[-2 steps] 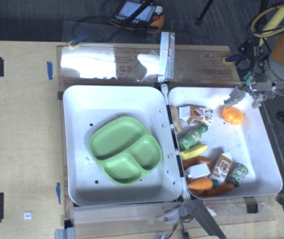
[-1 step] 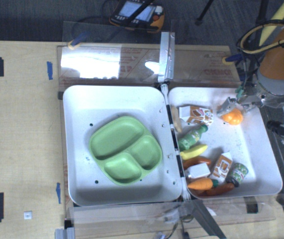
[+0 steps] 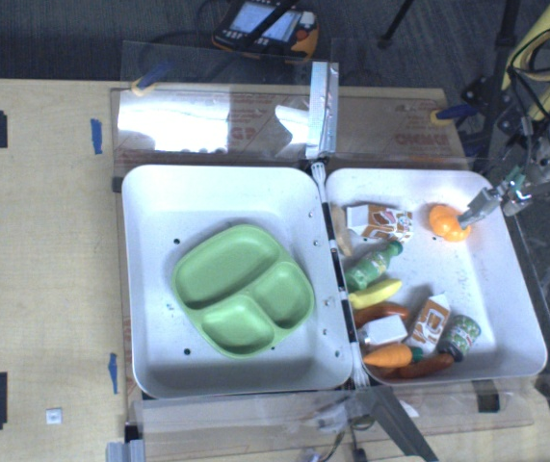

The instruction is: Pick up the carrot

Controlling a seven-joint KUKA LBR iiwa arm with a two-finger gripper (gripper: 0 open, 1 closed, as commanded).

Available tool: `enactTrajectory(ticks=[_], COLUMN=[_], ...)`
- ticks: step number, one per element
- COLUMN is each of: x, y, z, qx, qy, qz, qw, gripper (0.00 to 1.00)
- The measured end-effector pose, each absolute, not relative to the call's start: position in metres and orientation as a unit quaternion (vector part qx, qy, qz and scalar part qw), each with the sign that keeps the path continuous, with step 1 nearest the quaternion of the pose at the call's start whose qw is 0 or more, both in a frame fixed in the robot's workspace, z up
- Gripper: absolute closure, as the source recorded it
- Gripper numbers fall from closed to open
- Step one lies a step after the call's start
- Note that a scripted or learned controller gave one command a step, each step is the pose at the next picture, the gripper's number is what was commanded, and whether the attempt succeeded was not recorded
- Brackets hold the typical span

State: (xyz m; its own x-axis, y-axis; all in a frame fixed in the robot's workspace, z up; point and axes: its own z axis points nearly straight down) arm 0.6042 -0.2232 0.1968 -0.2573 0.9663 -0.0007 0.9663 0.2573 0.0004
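The carrot [image 3: 388, 356] is a short orange piece lying near the front edge of the right bin [image 3: 506, 287], beside a red pepper-like item [image 3: 427, 366] and below a small white box [image 3: 382, 330]. My gripper [image 3: 471, 213] comes in from the right at the far side of that bin, with its tip touching or just over a round orange fruit [image 3: 443, 221]. It is well away from the carrot, which sits toward the near left of the bin. Nothing is seen held.
The right bin also holds a brown-and-white carton [image 3: 380, 221], a green bottle [image 3: 371, 266], a banana [image 3: 376, 292], a juice box [image 3: 430, 323] and a green can [image 3: 463, 333]. A green divided plate [image 3: 244, 289] lies in the left bin [image 3: 149, 210].
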Motion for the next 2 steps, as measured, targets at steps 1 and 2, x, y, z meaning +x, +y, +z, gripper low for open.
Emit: enactTrajectory(ticks=[1,2], x=[0.635,0.645], y=[-0.220,-0.208], z=[0.132,0.089], qx=[0.610,0.695], qy=[0.793,0.719], qz=[0.0022,0.0081], qw=[0.002,-0.004], gripper=[0.00,0.00])
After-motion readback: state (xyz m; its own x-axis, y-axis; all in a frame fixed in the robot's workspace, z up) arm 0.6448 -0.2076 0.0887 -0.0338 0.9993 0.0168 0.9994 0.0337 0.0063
